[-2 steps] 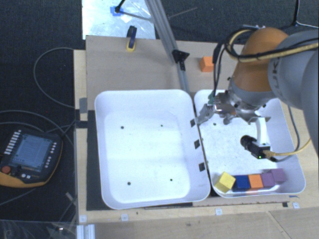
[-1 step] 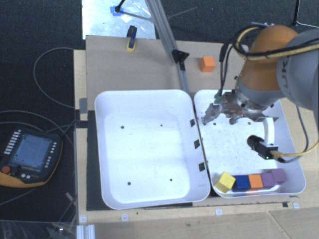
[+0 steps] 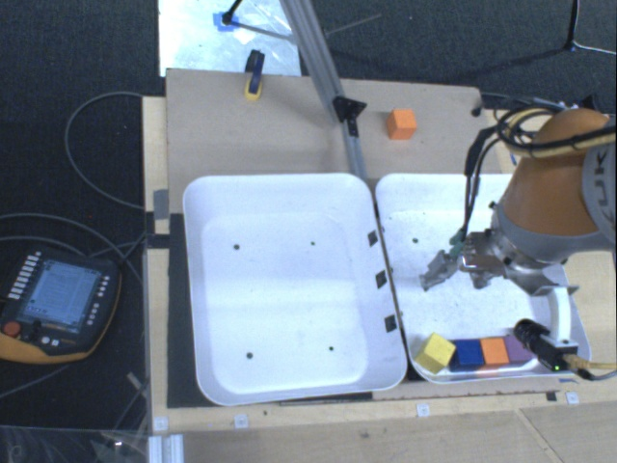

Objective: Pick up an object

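Several small blocks lie in a row along the front edge of the right bin (image 3: 415, 220): a yellow block (image 3: 436, 352), a blue block (image 3: 469, 353), an orange block (image 3: 495, 351) and a purple block (image 3: 519, 349). My gripper (image 3: 441, 270) hangs over the middle of the right bin, pointing left, above and behind the row of blocks. It is well apart from them, and I see nothing held in it. The orange wrist band (image 3: 554, 186) rises behind it at the right.
The left bin (image 3: 207, 258) adjoins the right one. An orange cube (image 3: 402, 123) rests on the bench behind the bins. A slanted metal pole (image 3: 318, 56) crosses the back. A teach pendant (image 3: 53, 302) lies on the floor at far left.
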